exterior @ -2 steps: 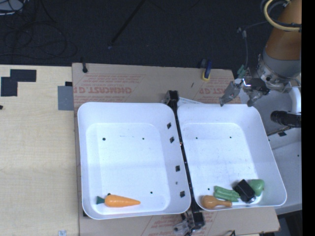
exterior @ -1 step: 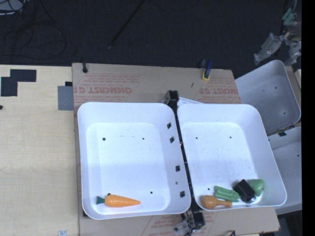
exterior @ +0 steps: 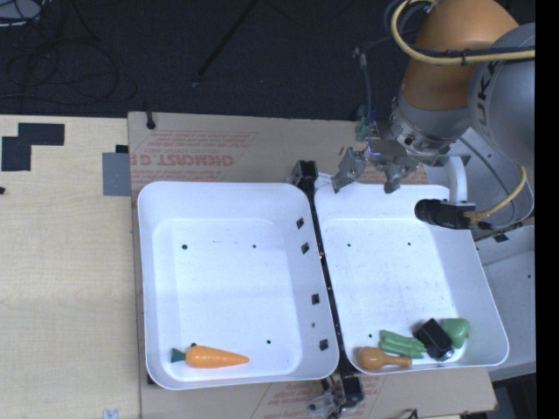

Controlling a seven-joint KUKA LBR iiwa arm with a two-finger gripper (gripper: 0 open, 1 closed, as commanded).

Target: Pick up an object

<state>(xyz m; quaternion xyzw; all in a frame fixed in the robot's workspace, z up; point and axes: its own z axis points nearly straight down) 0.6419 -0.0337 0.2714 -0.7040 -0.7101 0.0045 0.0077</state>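
Cardboard sheet (exterior: 218,147) w/ reversed red print lies flat under both bins, centre-right of tabletop (exterior: 61,278). Black and grey patches (exterior: 35,142) sit near tabletop's far-left edge. Cables (exterior: 61,24) run beyond far edge.

I log: two smooth glossy white plastic bins (exterior: 157,234); matt brown cardboard sheet (exterior: 218,147); pale wood-grain bench top (exterior: 61,278); glossy orange plastic carrot (exterior: 214,357).

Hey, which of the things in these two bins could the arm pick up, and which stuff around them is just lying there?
Pickable:
orange toy carrot, left bin
orange pear-shaped toy, right bin
green ridged toy vegetable, right bin
small black block, right bin
light green rounded toy, right bin

Just lying about:
brown cardboard sheet under the bins
black cables behind the bench
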